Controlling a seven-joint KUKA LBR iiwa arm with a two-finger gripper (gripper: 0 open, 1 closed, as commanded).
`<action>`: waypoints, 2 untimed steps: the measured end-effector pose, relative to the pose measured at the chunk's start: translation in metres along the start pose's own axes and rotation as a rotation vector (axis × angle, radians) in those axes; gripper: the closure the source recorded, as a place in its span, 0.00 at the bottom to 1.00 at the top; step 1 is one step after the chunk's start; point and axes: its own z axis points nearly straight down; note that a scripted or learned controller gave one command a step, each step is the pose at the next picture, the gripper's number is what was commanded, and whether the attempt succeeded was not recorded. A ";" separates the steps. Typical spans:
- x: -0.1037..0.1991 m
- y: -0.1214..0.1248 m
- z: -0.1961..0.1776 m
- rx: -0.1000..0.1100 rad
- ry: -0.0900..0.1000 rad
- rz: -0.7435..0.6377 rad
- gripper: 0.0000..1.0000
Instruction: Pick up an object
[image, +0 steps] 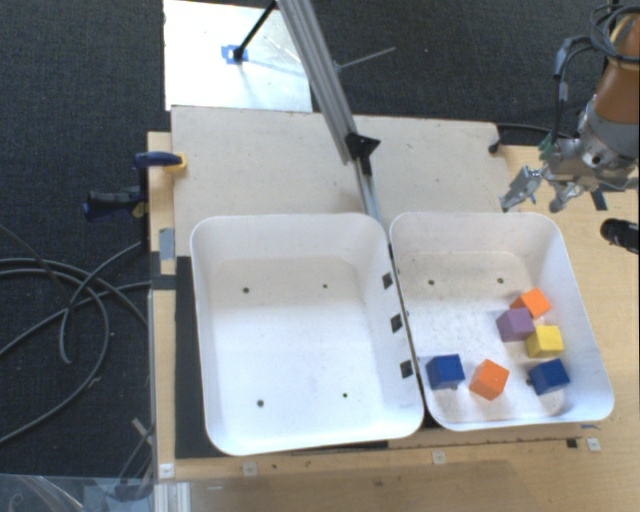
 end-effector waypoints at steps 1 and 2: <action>0.019 -0.075 0.117 0.010 0.005 0.005 0.00; -0.007 -0.116 0.141 0.003 0.002 0.007 0.00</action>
